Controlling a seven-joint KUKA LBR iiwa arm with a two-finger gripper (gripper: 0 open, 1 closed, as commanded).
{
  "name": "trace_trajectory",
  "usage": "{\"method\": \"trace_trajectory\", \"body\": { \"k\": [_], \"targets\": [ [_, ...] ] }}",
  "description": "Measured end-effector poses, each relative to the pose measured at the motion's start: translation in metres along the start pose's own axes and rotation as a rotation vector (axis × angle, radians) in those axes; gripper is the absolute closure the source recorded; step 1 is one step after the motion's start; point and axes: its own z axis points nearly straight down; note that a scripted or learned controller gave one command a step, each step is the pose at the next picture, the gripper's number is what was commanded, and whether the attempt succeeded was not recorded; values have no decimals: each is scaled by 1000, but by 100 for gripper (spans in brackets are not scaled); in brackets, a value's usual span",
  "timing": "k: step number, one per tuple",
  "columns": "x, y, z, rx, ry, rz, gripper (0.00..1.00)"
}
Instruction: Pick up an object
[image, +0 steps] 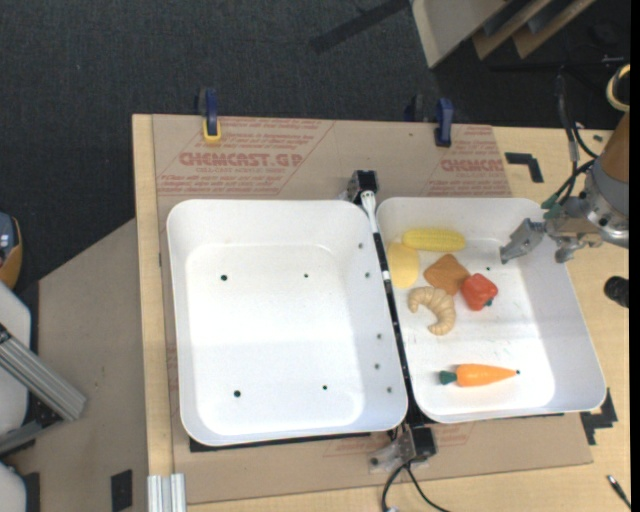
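- So, gripper (541, 240) sat over right bin's (575, 345) upper right edge; fingers looked spread apart w/ nothing between them.
- Arm was cut off at frame's right, wrist partly blurred.
- Toy food lay clustered in that bin: corn cob (433, 239), yellow piece (402, 266) half tucked by the divider, brown piece (446, 272), red pepper (479, 291), croissant (433, 309), carrot (479, 376) nearer front.
- Left bin (200, 380) sat alongside.
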Motion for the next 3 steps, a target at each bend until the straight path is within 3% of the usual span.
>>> {"method": "trace_trajectory", "body": {
  "k": [1,2,3],
  "targets": [
    [47,15,107,2,3,-3,0],
    [44,17,90,-6,0,-1,100],
    [40,54,103,-4,-2,-2,100]
  ]
}}
